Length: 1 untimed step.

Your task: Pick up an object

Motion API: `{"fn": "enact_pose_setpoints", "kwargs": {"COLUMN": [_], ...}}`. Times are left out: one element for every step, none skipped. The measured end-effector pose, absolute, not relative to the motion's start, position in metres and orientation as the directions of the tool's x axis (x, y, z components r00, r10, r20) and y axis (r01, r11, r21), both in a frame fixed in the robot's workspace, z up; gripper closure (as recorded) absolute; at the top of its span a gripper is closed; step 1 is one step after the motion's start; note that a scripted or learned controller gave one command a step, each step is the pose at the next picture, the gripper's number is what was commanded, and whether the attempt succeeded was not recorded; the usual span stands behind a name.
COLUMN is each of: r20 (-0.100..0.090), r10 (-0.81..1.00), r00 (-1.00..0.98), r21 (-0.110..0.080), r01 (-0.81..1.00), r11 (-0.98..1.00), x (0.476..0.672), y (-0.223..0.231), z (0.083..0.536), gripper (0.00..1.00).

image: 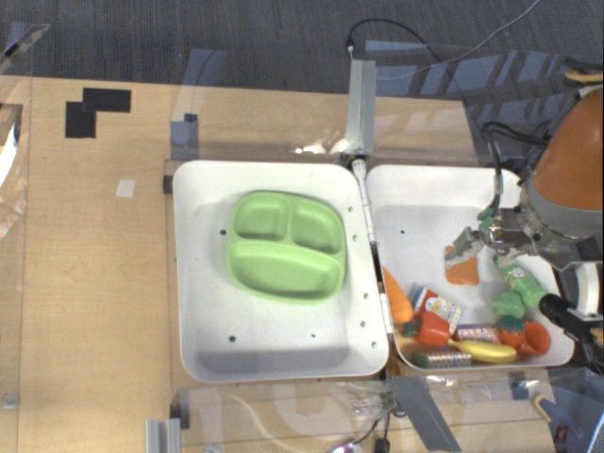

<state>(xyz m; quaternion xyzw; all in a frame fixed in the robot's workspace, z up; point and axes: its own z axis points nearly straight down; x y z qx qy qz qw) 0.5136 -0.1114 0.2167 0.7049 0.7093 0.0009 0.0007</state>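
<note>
My gripper [469,244] hangs low over the right bin [425,196], its fingers reaching out to the left of the wrist; from here I cannot tell how far apart they stand, and I see nothing clamped between them. Just below the fingertips lies the orange wedge [462,272], which I judge the likeliest pick: a small plastic toy piece, light and stiff, smooth enough to slip, so I would close across its flat faces rather than on the pointed corner.

A little farther, below and left of the gripper, a carrot [397,297] lies along the bin's dividing wall, and beside it a red-and-white packet [440,306] and a red pepper [433,331]. Below those, a yellow banana [485,351] rests against the near rim. Green toy pieces [511,300] and a tomato-like piece [533,338] crowd in under the wrist, close enough to get nudged on the way down.

Well off to the left, in the other bin [203,338], sits a green divided plate [286,245], clear of my path.
</note>
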Motion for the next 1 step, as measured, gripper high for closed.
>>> {"fn": "enact_pose_setpoints", "kwargs": {"r20": [0.0], "r10": [0.988], "r00": [0.155], "r21": [0.001], "r01": [0.988], "r11": [-0.155], "x": [0.5568], "y": [-0.1647], "z": [0.0982], "gripper": [0.0]}}
